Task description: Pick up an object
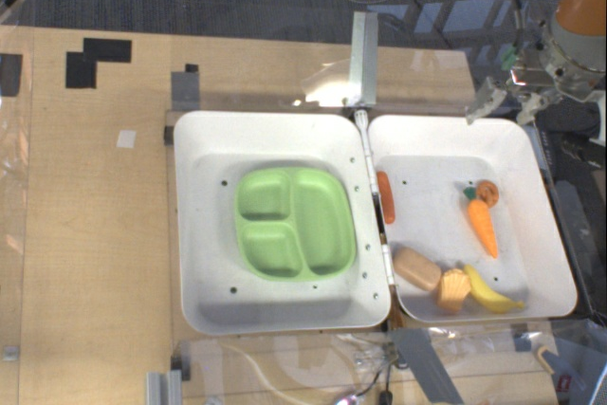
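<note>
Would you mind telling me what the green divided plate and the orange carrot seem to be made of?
The green divided plate looks like moulded plastic, matte: uniform colour, soft rounded compartments. The orange carrot seems a plastic toy, smooth and evenly coloured, though rubber is possible.

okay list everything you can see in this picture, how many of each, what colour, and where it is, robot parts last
bins: 2, white, side by side on the bench
divided plate: 1, green, middle of the left bin
sausage: 1, red-orange, right bin, along its left wall
carrot: 1, orange with green top, right bin, right of centre
round toy: 1, orange-brown, right bin, just above the carrot
bread piece: 1, tan, right bin, near front
banana: 1, yellow, right bin, front
small toy: 1, yellow-orange, between bread piece and banana
arm: 1, grey with orange band, top right
claw: 1, metal, above the right bin's far edge
</note>
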{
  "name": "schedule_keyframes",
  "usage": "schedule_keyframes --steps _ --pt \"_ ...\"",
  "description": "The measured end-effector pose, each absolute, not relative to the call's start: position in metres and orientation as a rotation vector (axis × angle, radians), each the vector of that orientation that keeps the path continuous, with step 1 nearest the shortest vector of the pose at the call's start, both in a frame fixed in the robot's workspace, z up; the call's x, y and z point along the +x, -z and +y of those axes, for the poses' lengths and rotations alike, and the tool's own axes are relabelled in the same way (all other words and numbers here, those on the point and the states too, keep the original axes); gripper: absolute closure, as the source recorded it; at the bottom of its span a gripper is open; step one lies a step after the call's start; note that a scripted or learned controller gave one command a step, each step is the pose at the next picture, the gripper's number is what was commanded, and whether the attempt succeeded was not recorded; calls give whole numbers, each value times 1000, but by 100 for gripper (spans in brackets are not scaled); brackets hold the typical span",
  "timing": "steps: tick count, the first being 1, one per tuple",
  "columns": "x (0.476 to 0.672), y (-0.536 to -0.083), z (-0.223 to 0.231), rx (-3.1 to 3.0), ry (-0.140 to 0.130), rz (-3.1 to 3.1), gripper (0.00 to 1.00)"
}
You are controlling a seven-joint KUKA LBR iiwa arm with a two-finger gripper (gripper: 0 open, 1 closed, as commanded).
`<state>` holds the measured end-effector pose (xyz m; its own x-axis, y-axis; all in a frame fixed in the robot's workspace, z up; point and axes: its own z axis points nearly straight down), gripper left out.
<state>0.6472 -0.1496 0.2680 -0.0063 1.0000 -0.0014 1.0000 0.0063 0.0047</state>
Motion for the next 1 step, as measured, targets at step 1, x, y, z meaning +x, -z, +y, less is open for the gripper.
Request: schedule_keyframes --steps 1 --pt "644 -271 -140 2352 -3 2079 0"
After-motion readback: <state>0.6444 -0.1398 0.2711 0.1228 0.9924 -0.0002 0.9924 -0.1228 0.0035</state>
